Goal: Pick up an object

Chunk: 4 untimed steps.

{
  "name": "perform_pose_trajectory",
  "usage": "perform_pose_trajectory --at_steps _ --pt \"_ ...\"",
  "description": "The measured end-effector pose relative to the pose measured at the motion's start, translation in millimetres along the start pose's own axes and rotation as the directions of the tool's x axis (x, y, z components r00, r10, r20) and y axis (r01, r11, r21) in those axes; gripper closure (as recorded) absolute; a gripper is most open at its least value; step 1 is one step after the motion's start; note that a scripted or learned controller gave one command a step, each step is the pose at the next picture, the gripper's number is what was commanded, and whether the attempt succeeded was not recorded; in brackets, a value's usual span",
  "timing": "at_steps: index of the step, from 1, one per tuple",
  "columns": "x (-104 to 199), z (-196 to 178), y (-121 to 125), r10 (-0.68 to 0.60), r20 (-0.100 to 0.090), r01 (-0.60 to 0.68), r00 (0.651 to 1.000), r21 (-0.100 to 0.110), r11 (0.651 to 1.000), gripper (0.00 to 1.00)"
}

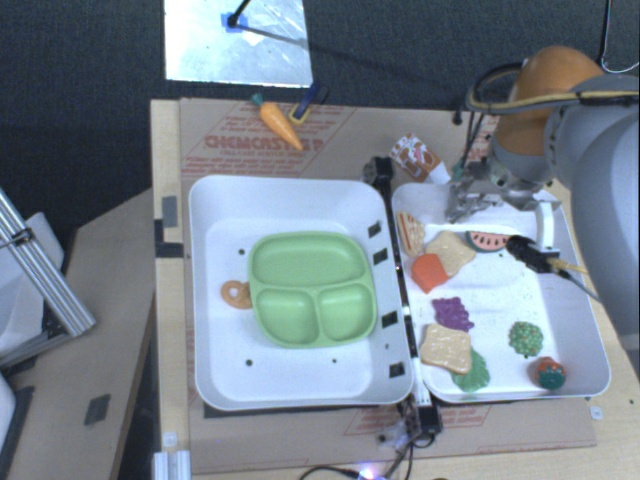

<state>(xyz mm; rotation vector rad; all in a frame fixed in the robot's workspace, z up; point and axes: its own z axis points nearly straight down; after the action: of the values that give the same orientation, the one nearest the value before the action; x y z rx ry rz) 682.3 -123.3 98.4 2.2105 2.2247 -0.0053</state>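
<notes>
My gripper [468,206] hangs over the far end of the right bin [590,353], just above a white strip [450,231] and beside a watermelon slice [487,239]. Lying in this bin are a pizza slice [411,233], a toast piece [455,252], an orange-red chunk [429,272], purple grapes [452,314], a bread slice [445,347] on a green leaf [474,372], broccoli [525,338] and a red-and-green fruit [548,372]. Nothing is visibly held.
The left bin [215,368] holds a green divided plate [310,288] and a small pretzel [237,294]. Behind the bins lie a toy carrot [280,124], a blue clip [307,101] and a snack packet [414,156]. A foil sheet [237,28] lies at the back.
</notes>
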Motion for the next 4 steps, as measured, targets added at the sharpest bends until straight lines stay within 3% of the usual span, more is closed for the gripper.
perform_pose_trajectory --at_steps 2,3,4 --pt "2.8 -110.0 3.3 0.001 -0.005 -0.001 1.0 -0.007 1.0 1.0" --pt "2.8 -127.7 4.4 0.0 -0.006 0.0 1.0 -0.002 1.0 1.0" --pt "27.1 -117.4 -41.0 0.005 -0.007 -0.005 1.0 0.003 1.0 1.0"
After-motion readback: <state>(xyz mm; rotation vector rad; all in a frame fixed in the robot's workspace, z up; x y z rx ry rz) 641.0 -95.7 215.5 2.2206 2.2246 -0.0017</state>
